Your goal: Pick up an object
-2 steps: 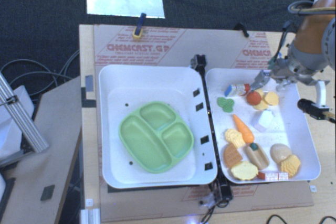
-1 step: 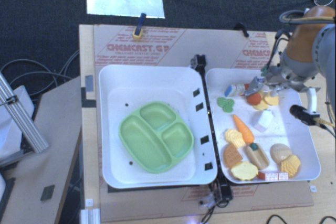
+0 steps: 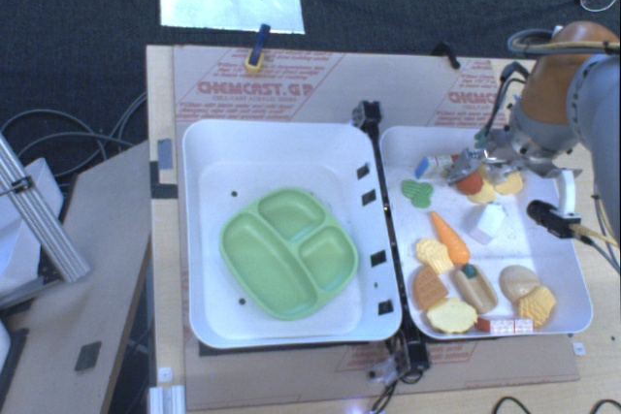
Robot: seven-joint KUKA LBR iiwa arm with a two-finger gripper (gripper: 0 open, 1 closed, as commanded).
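Note:
The right bin [image 3: 572,305] holds several toy foods: a carrot [image 3: 449,238], a green piece [image 3: 418,194], a white block [image 3: 487,221], a hot dog [image 3: 474,286], a yellow corn-like piece [image 3: 435,254], a tan bun [image 3: 518,281] and a yellow ridged piece [image 3: 537,305]. My gripper [image 3: 473,170] hangs low over the far part of that bin, just above a red and orange piece [image 3: 472,182] and a yellow piece [image 3: 508,181]. I see nothing clearly held.
The left bin [image 3: 209,305] holds a green divided tray [image 3: 288,252]. A black divider [image 3: 378,208] runs between the bins. The grey arm [image 3: 572,102] enters from the right, with a black part [image 3: 548,218] over the right bin. Cardboard [image 3: 281,87] lies beneath.

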